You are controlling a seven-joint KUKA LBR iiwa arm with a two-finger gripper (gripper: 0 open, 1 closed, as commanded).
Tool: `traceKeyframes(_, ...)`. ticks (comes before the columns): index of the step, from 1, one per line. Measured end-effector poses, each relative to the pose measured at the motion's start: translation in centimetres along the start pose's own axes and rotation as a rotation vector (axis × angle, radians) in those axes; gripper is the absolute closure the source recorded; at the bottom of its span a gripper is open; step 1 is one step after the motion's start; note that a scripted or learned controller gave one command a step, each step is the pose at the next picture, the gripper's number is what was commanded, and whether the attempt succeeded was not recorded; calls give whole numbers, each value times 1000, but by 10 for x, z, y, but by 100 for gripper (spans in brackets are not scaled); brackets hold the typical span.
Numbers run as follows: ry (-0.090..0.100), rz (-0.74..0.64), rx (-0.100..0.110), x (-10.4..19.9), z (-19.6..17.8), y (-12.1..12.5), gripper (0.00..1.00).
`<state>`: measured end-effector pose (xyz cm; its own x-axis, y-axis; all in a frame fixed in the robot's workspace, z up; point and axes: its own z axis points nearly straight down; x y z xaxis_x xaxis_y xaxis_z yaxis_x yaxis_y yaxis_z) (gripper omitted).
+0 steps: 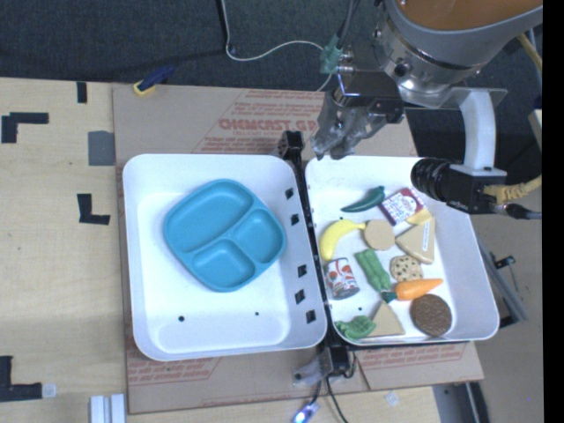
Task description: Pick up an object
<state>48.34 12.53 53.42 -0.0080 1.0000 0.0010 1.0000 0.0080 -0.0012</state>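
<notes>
Camera view, looking down at a slant on the counter [53, 236]. Two shallow white bins side by side: left bin [150, 324], right bin [467, 307].

In the left bin, one blue divided plate [225, 234] with three compartments, lying near the middle.

In the right bin, a cluster of toy foods, roughly a dozen: one yellow banana [338, 234], one dark green pepper [363, 201], one purple packet [399, 206], one round tan biscuit [380, 234], one pale cheese wedge [421, 239], one speckled cookie [405, 268], one orange carrot [416, 288], one long green vegetable [374, 269], one small red-and-white can [342, 278], one brown round patty [432, 314], one tan triangular piece [386, 320], one leafy green piece [356, 328]. Packed close, many touching; the carrot just above the patty, the can between banana and leafy piece.

Above the right bin's far left corner, the tool [331, 146], hanging over the rim by the divide between bins, apart from all the toys. Fingers blurred and dark against the cardboard; cannot tell whether wide or narrow, nothing visible between them.

Around: grey arm with orange band [458, 7] at top right, a white cable [264, 53] across dark cloth, a black cylinder [441, 183] at the right bin's far edge.
</notes>
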Motion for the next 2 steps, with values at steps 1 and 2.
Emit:
traceKeyframes(1,0,2,0,48,0,0,100)
traceKeyframes(2,-1,5,0,58,0,1,100)
